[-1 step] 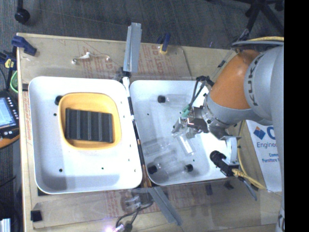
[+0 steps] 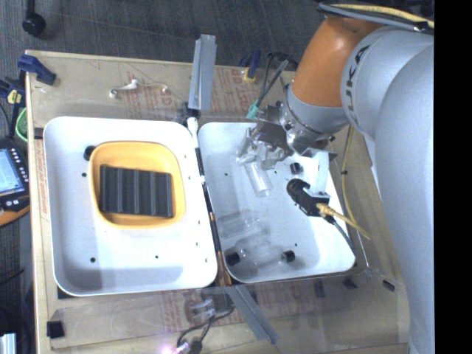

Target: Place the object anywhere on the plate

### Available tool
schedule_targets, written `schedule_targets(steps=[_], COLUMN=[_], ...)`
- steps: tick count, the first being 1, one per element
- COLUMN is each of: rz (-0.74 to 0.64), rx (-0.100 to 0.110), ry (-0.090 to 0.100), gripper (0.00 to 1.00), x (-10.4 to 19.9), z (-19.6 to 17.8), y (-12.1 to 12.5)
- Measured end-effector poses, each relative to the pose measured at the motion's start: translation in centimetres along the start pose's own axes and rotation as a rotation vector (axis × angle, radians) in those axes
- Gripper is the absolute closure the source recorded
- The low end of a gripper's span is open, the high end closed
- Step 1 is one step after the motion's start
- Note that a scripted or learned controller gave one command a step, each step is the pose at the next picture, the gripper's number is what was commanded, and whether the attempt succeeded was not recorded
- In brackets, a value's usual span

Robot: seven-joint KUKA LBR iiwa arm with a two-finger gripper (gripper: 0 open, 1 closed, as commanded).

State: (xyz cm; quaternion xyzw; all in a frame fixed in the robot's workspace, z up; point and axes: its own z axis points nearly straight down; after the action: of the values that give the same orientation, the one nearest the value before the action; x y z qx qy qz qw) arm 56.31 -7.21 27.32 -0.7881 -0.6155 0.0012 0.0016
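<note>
A yellow plate (image 2: pixel 136 153) with rounded corners lies in the left bin (image 2: pixel 66 220). A dark grey ribbed rectangular object (image 2: pixel 137 191) rests flat on it and covers most of its middle. My gripper (image 2: pixel 259 166) hangs over the upper middle of the right bin (image 2: pixel 335 245), well to the right of the plate and apart from the ribbed object. Below the gripper, a clear, hard-to-read plastic item (image 2: pixel 248 238) lies on the right bin's floor near its front left.
The grey arm with its orange band (image 2: pixel 328 57) takes up the right side, above the right bin's far corner. A black connector with a yellow cable (image 2: pixel 308 198) hangs beside the gripper. A metal bar (image 2: pixel 201 68) stands behind the bins. Clamps and a handheld device sit at the left edge.
</note>
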Motion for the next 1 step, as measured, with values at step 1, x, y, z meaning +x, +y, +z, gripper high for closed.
schedule_targets(steps=[1], rz=[-0.419], rx=[0.002], ry=[0.000], gripper=[1.00], x=[5.81], z=[5.87], y=[3.19])
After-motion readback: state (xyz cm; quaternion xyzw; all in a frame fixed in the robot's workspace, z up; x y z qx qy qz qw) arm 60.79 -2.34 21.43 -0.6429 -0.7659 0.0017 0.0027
